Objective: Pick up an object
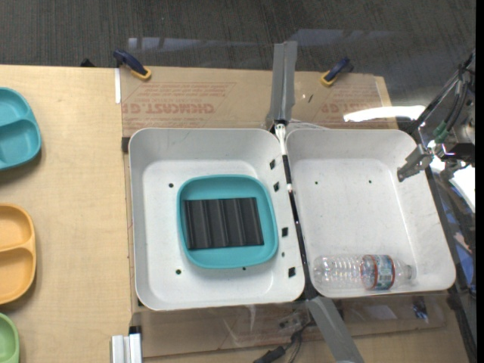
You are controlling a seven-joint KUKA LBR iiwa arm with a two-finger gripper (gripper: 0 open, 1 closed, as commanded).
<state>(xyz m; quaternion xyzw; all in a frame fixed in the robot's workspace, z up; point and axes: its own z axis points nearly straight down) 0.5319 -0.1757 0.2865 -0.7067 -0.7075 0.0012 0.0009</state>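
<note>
The wide pale wooden bench point(68, 127) fills the left and centre of the frame, with a sheet of brown cardboard point(197, 100) clamped on it under the bins. The left shallow white plastic bin point(151, 203) sits in the centre. It holds a teal rounded tray with a dark ribbed insert point(225, 221), which lies flat in the middle of this bin. The right shallow white plastic bin point(355, 195) stands just beside it, and the two rims touch along the centre line.

The clear plastic water bottle with a red and blue label point(364, 271) lies on its side in the lower part of the right bin, close to the front wall, with its cap toward the right. I think it rolled there because the bin floor rises into the wall at this place. This is the likely object to pick, and the near wall may hinder a low approach.

The robot's metal two-finger gripper point(414, 165) hangs at the right rim of the right bin, in the middle right of the frame, well apart from the bottle. It holds nothing; whether it stands open or closed, I cannot tell.

At the left edge of the frame lie a teal divided plate point(17, 131), an orange divided plate point(13, 252) and a green plate point(6, 342), all far from the gripper.
</note>
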